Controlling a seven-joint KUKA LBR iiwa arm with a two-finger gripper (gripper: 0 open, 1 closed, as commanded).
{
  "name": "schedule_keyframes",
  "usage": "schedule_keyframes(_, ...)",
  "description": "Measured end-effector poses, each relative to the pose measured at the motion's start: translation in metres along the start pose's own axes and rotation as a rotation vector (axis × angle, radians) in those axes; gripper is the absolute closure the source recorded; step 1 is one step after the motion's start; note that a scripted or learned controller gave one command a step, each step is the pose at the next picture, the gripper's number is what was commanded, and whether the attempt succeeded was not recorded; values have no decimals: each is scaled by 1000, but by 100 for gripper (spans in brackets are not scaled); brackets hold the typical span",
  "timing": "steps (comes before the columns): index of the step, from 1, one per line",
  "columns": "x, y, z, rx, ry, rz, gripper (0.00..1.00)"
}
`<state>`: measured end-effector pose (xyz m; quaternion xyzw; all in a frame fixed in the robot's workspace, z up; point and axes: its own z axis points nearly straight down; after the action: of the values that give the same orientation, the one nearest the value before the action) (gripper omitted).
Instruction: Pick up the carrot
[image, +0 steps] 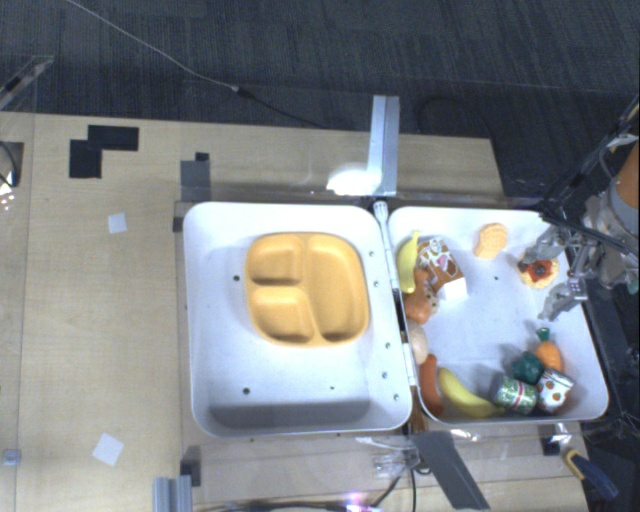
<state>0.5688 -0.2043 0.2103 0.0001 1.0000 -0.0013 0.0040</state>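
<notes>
Overhead, the gripper (566, 278) hangs open, holding nothing; the carrot (547, 354) lies just below it.

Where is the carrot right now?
The carrot lies in the right bin, near its lower right corner, just above a green can and below the gripper.

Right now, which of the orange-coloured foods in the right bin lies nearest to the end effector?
The small tomato-like piece, right beside the end effector. The carrot lies lower in the bin, and the round cracker sits further left.
</notes>
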Motion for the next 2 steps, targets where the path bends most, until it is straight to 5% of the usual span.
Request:
schedule_keyframes(1, -21, -1, 120, 1, -9, 144, 0)
schedule_keyframes(2, 77, 14, 119, 1, -12, 291, 0)
